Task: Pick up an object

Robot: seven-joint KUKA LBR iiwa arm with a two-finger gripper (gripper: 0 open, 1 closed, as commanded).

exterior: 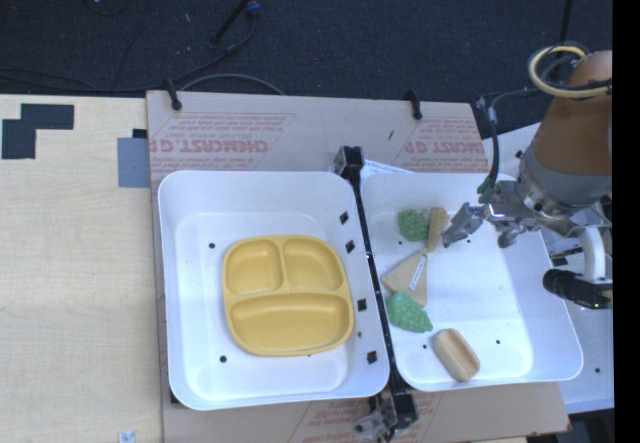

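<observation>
While the gripper point(478, 222) is hanging over the right bin point(540, 351) with its 2 fingers standing apart and nothing between them, several things are looking risky. It is sitting at about 3 o'clock from a cluster of small food pieces, and the nearest of these, a tan wedge point(437, 226) leaning against a green lumpy piece point(411, 224), is lying just beside the finger tips. Because those 2 are touching, a descent there is likely to be catching both or nudging one aside, so the jaws could be closing on an edge and slipping off.

At roughly 7 o'clock from the gripper a pale cheese-like wedge point(408, 274) is resting against a second green piece point(408, 312), again touching, so the same crowding is applying. Both pairs are lying near the divider point(365, 251) between the bins, and a finger coming down on that side could be striking the wall.

Standing well apart at about 6 o'clock in the bin, a tan bread roll point(455, 353) is looking like the easiest target, though its rounded form may be rolling under pressure.

Over at 9 o'clock, the left bin point(190, 231) is holding a yellow divided plate point(287, 293), well clear of the arm's reach path.
</observation>
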